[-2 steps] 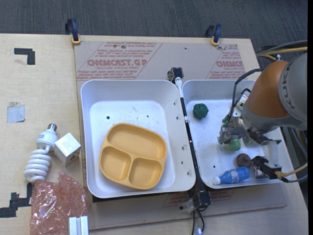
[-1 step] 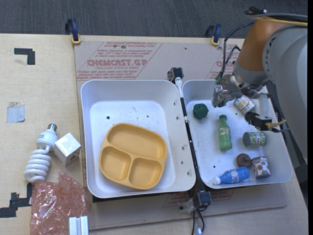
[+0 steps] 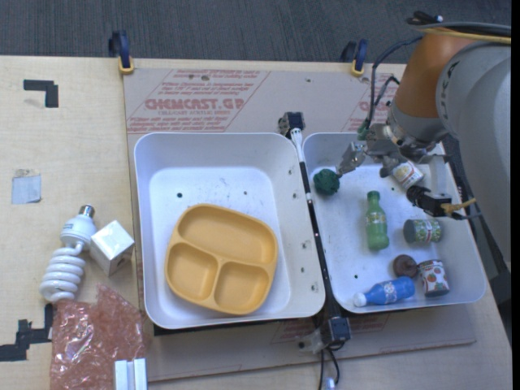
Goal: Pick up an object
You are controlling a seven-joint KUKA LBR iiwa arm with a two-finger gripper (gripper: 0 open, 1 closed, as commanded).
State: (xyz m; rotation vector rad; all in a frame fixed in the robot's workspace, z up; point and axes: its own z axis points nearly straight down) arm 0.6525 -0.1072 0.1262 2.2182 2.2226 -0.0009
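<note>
The right bin (image 3: 341, 287) holds several small things. A dark green lump (image 3: 327, 182) lies near its far left corner. A green bottle (image 3: 375, 220) lies in the middle and a blue bottle (image 3: 387, 292) near the front wall. A green can (image 3: 422, 231), a brown round piece (image 3: 404, 265) and a red-and-white can (image 3: 434, 277) sit on the right side. A small white bottle (image 3: 404, 172) lies at the back, under the wrist. My gripper (image 3: 357, 154) hangs over the bin's far part, just right of and above the green lump, with nothing seen in it.
The left bin (image 3: 154, 177) holds a yellow divided plate (image 3: 221, 257). Outside the bins on the left lie a spiral light bulb (image 3: 67, 257), a white cube (image 3: 112, 244) and crumpled pink wrap (image 3: 93, 335). The arm covers the right bin's far right corner.
</note>
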